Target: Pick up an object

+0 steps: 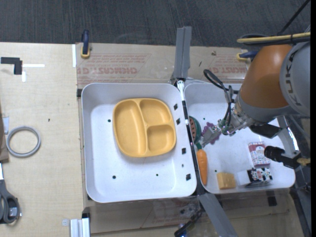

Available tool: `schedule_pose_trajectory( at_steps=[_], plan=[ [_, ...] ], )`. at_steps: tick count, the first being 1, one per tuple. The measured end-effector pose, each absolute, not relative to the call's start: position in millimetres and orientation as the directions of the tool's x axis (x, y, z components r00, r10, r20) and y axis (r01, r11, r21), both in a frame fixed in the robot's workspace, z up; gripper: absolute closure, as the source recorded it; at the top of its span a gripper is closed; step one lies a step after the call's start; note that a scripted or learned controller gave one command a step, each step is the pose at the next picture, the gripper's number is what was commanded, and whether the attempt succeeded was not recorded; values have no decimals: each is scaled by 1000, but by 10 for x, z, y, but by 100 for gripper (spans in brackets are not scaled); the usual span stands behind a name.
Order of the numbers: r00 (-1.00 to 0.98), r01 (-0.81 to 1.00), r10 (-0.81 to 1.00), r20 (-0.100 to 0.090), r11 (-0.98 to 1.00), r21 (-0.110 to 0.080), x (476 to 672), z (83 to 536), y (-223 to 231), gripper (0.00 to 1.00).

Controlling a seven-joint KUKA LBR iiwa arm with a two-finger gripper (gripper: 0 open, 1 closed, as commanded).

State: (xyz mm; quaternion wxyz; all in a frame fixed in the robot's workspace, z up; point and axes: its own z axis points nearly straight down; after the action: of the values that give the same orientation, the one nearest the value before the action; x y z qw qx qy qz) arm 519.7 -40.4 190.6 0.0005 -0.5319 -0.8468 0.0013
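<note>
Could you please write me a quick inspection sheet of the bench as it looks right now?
Surface: wooden bench bearing a left bin and a right bin side by side.
Job's things: right bin holds a carrot, a yellow block, a small red-and-white carton and a watermelon slice toy by the divider.
Clutter: yellow divided plate in the left bin; tape roll and scissors on the bench.
Grippers: gripper low over the right bin's left side; finger state unclear.
Cables: black cable looping along the wrist.
Surroundings: dark carpet behind the bench.
</note>
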Motion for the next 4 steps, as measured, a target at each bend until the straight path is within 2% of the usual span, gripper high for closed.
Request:
schedule_pose_trajectory(
  at_steps=[1, 2, 3, 4],
  plan=[
    [-249, 968, 968, -1, 249, -2, 5190, 1910, -506, 0],
    [-36, 999, 999, -1, 36, -3, 5143, 909, -1057, 0],
    [83, 997, 997, -2, -83, -2, 5596, 910, -950, 0],
    [73, 997, 997, -2, -73, -2, 6010, 912, -933, 0]
  ],
)
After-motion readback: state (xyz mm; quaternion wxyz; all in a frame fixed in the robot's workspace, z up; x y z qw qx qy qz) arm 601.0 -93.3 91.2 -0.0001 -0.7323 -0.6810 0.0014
